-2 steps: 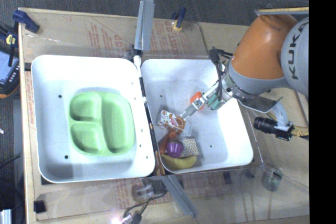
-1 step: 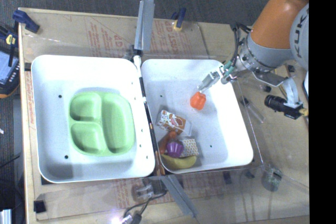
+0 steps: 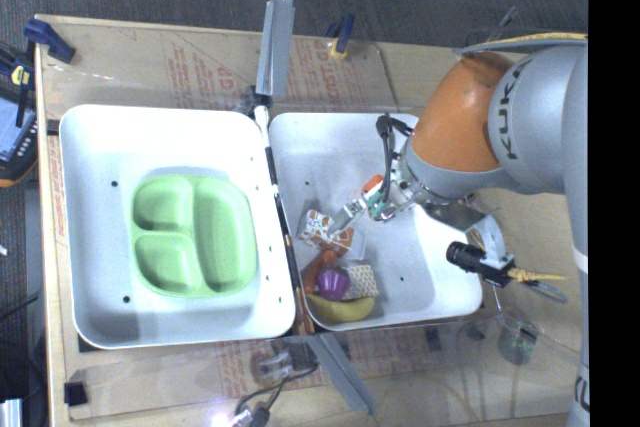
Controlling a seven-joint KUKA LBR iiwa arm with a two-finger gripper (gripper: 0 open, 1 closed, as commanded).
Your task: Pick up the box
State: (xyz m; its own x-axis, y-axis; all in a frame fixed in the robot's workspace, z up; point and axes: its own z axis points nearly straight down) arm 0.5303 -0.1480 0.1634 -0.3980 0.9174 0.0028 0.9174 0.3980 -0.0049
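The box, a small printed carton, lies in the right bin near its left wall, tilted. Just below it sit a purple piece and a yellow banana-like thing. The claw hangs just right of the box; whether its tips are open or touch the carton I cannot tell, as the view is too small. The left bin holds a green divided tray. Both bins rest on the desk.
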